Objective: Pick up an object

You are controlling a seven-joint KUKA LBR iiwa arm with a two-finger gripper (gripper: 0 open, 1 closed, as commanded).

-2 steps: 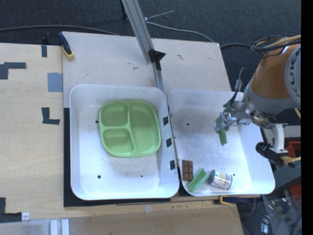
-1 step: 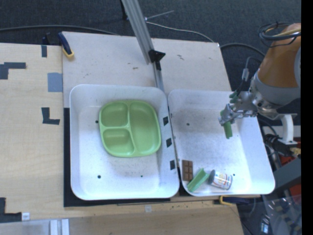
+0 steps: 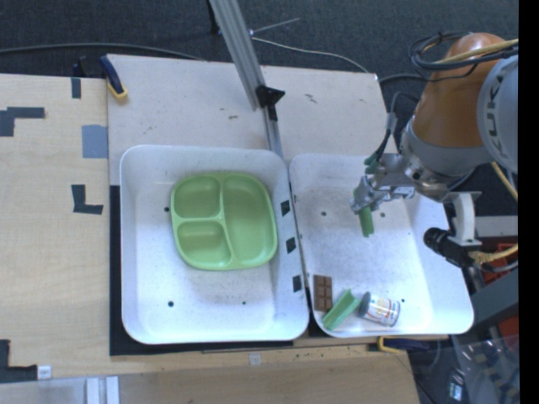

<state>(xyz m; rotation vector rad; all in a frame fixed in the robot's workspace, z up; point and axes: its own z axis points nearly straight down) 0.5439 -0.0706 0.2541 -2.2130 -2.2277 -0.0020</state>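
Seen from above at a slant: a pale wooden bench (image 3: 50, 251) bearing two shallow white bins side by side.

Reaching in from the right, a grey arm (image 3: 459, 133) with an orange band above the wrist, poised over the right bin (image 3: 438, 301).

In the left bin (image 3: 143, 301), near its middle, a light green divided plate (image 3: 225, 221) with three compartments, lying flat.

Above the upper middle of the right bin, the gripper (image 3: 365, 207), pointing down and apparently pinched on the top end of a green stick (image 3: 366, 224). The stick hanging nearly upright below the fingers, lower end just over the speckled bin floor or possibly touching it; hard to tell which.

Along the near edge of the right bin, well apart from the gripper, three small things in a row: a brown bar (image 3: 323, 291), a green block (image 3: 339, 309) tilted just beside it, and a small jar (image 3: 381, 310) on its side with a red and white label.

Judged to be the lifting step of the pick, with the grasp seemingly made. Next called for: a straight rise away from the bin floor, with the pinch kept firm, since a grip on just one end of a slender stick looks easy to lose through swinging or slipping.
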